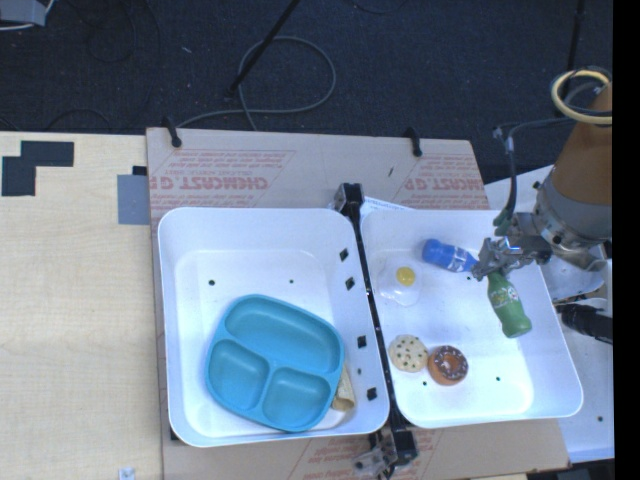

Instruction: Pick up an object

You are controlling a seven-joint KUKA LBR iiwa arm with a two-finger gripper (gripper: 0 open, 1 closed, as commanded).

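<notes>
1. We see a blue divided plate (274, 361) lying in the left bin (185, 238).
2. In the right bin (560, 388), we see a cookie (407, 352), donut (447, 365) and blue bottle (447, 256).
3. The hand (499, 262) hovers above a green bottle (508, 306); we cannot tell its grip.

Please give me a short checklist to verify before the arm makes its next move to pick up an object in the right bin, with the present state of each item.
1. Gripper is over the right bin: ok, near its upper right part.
2. A target is close: ok, the green bottle lies just below the gripper and the blue bottle just to its left.
3. An object is between the fingers: cannot tell, the wrist hides them.
4. Green bottle has room around it: ok, nothing touches it.
5. Other objects lie away from the gripper: ok, the yellow piece, cookie and donut.
6. Blue tray is out of the way: ok, it is in the left bin.
</notes>
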